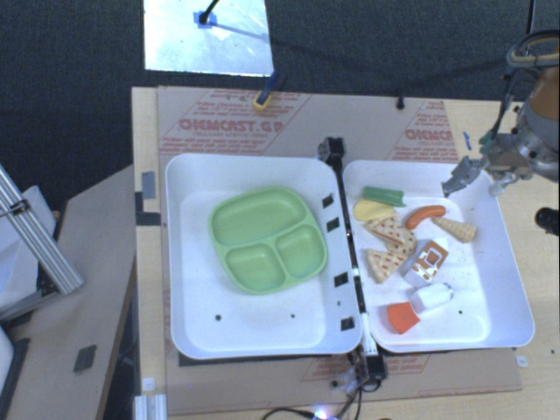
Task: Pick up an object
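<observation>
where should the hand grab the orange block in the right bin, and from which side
Probably from straight above, closing across the two flat side faces of the orange block. It lies low in the right bin, near the front, with bare floor in front of it. A white block sits close behind it, so fingers are better placed left and right.

One fixed camera looked down at a slant from above the bench, taking in both white bins from moderate distance.
</observation>
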`<act>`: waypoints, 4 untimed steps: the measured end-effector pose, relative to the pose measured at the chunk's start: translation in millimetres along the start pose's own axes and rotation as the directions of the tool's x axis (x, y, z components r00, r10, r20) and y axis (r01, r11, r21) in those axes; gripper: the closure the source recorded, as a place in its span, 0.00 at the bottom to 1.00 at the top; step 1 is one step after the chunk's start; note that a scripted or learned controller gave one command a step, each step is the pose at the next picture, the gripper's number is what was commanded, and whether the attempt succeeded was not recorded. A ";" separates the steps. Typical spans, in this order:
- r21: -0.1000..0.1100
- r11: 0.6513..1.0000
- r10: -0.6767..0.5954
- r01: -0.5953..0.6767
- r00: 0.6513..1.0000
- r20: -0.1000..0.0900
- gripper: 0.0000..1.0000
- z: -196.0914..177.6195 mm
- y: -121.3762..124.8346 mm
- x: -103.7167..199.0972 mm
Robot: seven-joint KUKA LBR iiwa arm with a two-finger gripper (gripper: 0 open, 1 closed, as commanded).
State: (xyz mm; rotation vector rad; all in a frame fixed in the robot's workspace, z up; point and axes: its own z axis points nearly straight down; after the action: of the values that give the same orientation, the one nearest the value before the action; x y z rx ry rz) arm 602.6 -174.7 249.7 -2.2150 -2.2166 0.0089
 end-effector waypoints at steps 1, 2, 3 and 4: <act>-0.011 1.000 -0.003 0.003 1.000 0.002 0.00 -7.2 2.1 0.4; -0.008 1.000 0.000 0.000 1.000 0.001 0.00 44.6 -2.4 -8.5; -0.008 1.000 -0.001 0.001 1.000 0.002 0.00 86.3 -2.1 -9.0; -0.009 1.000 0.000 0.000 1.000 0.002 0.00 128.2 1.6 -10.5</act>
State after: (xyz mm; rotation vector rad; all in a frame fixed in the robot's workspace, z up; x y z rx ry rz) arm 603.0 -185.1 121.5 -2.2199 -2.2221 0.0008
